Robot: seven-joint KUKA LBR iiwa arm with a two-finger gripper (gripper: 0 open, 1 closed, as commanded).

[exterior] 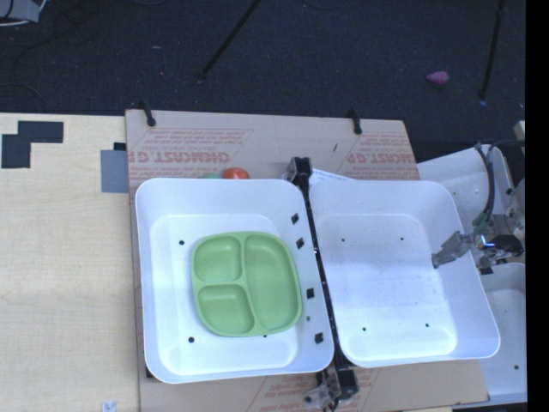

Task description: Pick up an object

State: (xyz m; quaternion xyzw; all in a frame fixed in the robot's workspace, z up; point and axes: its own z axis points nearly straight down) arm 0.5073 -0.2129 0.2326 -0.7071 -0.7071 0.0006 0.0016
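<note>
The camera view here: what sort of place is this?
Probably a robot test lab: two white bins clamped side by side on a cardboard sheet, a green divided plate, and cables across dark carpet.

divided plate (246, 283) in left bin (163, 350)

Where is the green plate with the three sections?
The green divided plate lies flat in the left white bin, near its middle, left of the black clips joining the two bins.
</note>
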